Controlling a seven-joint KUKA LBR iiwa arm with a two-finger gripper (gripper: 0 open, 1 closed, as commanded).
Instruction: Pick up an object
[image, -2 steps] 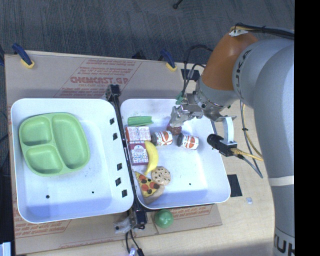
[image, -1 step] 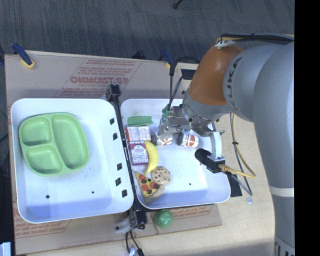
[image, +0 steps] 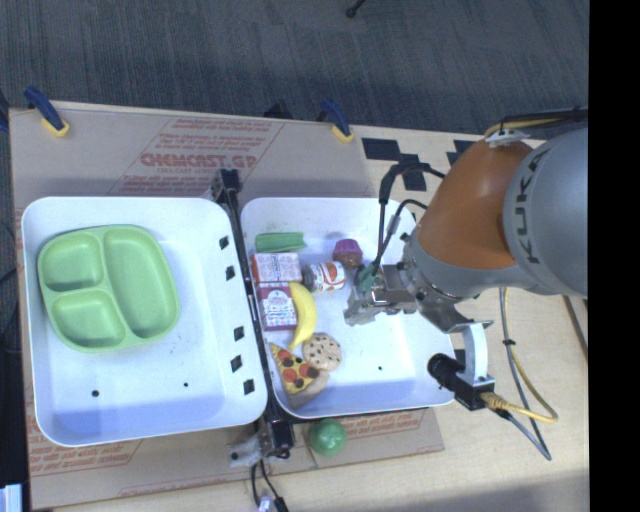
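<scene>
1. A green ball (image: 326, 437) lies on the surface (image: 480, 450) just outside the right bin's (image: 400, 395) near rim.
2. Inside that bin, near the front, a pizza slice (image: 296, 374) sits beside a cookie (image: 322, 351).
3. A banana (image: 303, 313) lies just above them, against two red cartons (image: 276, 287).
4. The hand (image: 362, 305) hovers over the bin's middle, right of the banana; whether it is open or closed I cannot tell, and nothing visibly sits in it.
5. Further back stand a small can (image: 329, 276), a purple item (image: 347, 250) and a green block (image: 279, 242).
6. The left bin (image: 120, 400) holds a green divided tray (image: 106, 286).
</scene>
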